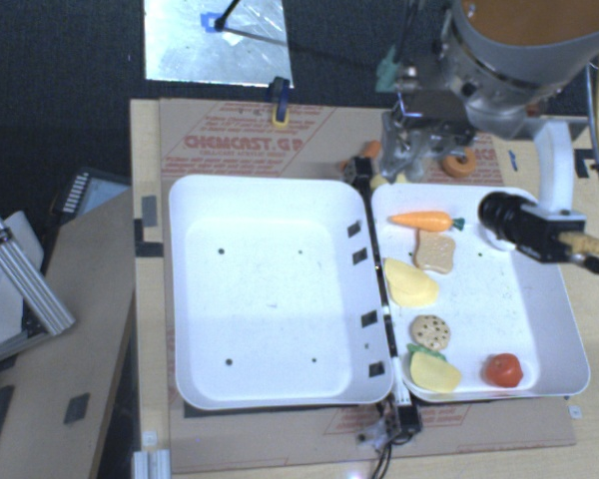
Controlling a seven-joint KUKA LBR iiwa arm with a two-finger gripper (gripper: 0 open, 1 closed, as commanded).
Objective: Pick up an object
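Note:
The right bin (549, 317) holds an orange carrot (419, 221), a slice of bread (436, 253), a pale yellow piece (411, 283), a chocolate-chip cookie (430, 331), a yellow item with a green tip (434, 372) and a red tomato (502, 369). My gripper (409, 156) hangs above the far edge of that bin, near the divide between the bins and beyond the carrot. I see nothing held in it. A brown ring-shaped toy (460, 163) lies on the cardboard just right of the gripper.
The left bin (195, 267) sits beside the right one. A black cylinder on a white bracket (524, 226) overhangs the right bin's far right corner. A yellow and blue clamp (280, 103) stands on the cardboard at the back.

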